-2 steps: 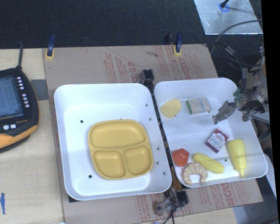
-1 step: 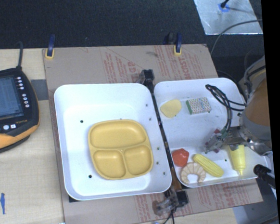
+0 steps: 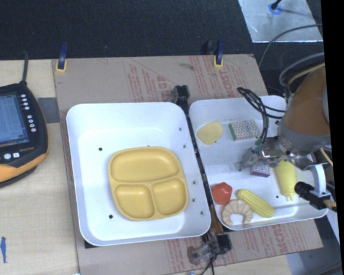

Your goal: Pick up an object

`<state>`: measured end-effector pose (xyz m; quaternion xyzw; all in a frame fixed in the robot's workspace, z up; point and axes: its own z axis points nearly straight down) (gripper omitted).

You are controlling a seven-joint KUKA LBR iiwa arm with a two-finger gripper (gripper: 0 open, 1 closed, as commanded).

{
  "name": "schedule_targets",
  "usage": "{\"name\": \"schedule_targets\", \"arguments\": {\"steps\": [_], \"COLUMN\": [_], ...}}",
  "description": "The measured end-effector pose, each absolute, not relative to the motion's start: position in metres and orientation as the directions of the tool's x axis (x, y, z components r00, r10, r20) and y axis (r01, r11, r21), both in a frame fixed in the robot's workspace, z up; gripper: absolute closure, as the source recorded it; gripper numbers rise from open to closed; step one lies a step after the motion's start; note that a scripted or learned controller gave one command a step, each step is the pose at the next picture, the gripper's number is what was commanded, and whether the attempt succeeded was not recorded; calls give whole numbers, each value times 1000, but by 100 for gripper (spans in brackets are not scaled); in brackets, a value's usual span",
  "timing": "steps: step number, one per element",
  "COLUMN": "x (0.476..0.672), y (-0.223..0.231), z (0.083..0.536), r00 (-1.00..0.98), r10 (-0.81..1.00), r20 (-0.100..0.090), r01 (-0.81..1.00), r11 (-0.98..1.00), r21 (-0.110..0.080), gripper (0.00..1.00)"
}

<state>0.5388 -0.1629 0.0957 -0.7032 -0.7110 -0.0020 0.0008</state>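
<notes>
The right bin [image 3: 218, 115] holds several small objects. A pale yellow round piece [image 3: 209, 133] and a green-and-white speckled block [image 3: 243, 129] lie at its back. A red piece [image 3: 222, 191], a shrimp-like toy [image 3: 237, 213] and a corn cob [image 3: 255, 202] lie along its front. A yellow bottle [image 3: 286, 178] rests at the right. My gripper [image 3: 255, 159] hangs low over the bin's middle. It is right above a small purple box [image 3: 260, 170], whose top edge it partly hides. I cannot see whether it touches the box.
The left bin [image 3: 88, 128] holds a yellow three-compartment plate [image 3: 147, 182]. A tablet-like pendant [image 3: 8, 132] lies on the bench at the far left. Cables loop above the wrist near the right bin's back right corner. Clamps stand between the bins at front and back.
</notes>
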Motion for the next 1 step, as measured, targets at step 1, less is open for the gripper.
{"name": "schedule_targets", "arguments": {"steps": [1], "x": [539], "y": [-168], "z": [107], "r00": [-11], "r10": [1000], "r20": [-5], "r01": [1000], "r11": [11], "r21": [5], "gripper": [100]}}
